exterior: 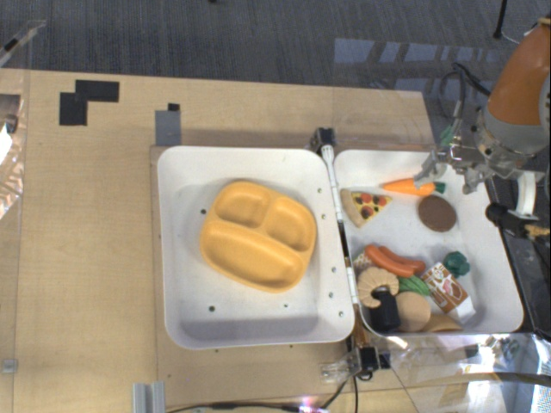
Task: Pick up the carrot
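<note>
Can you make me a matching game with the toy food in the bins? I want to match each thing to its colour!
Things:
1. carrot
2. divided plate
3. round patty
4. sausage

Colours:
A. dark brown
B. orange with a green top
C. reddish orange
D. yellow

Pairs: 1-B, 2-D, 3-A, 4-C

Hint: the divided plate sits alone in the left bin. The other three lie in the right bin, the carrot near its far edge, next to the gripper.
</note>
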